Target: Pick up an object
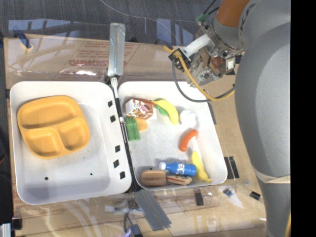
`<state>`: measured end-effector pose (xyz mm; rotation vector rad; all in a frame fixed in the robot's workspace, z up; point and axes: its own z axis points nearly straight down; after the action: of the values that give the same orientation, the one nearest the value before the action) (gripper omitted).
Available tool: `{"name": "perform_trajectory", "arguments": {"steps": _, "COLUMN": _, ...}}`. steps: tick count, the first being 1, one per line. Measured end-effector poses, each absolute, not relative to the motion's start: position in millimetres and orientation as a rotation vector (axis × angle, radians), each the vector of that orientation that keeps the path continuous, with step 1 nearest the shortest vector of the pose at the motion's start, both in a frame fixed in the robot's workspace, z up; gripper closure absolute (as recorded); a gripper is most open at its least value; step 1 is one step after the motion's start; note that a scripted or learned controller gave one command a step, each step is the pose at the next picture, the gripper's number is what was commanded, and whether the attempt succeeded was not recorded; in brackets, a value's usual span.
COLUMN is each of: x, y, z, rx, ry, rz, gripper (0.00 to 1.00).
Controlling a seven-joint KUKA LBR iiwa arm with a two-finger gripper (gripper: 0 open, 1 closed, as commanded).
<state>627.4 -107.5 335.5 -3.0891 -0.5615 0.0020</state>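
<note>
The right bin point(217, 147) holds several small objects. A yellow banana point(169, 110) and a red-and-white snack packet point(141, 108) lie near its back wall, with a white ball point(186, 116) beside them. An orange-red sausage point(187, 139) rests mid-bin, and a green piece point(132, 129) with an orange bit lies by the left wall. Along the front are a blue bottle point(178, 169), a second yellow banana point(199, 166) and a brown block point(153, 177). My gripper point(200, 69) hangs above the bin's back right corner, raised off the objects, with cables around it.
The left bin point(29, 186) carries an orange divided tray point(52, 126). A metal strip point(116, 48) stands at the back between the bins. My grey arm point(264, 83) fills the right side, over the bench edge.
</note>
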Motion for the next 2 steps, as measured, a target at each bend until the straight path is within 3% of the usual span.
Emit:
{"name": "perform_trajectory", "arguments": {"steps": 1, "x": 605.3, "y": -201, "z": 362, "rx": -3.123, "ry": -0.338, "rz": 0.003, "gripper": 1.00}}
{"name": "perform_trajectory", "arguments": {"steps": 2, "x": 634.7, "y": -207, "z": 202, "rx": -3.117, "ry": -0.329, "rz": 0.025, "gripper": 1.00}}
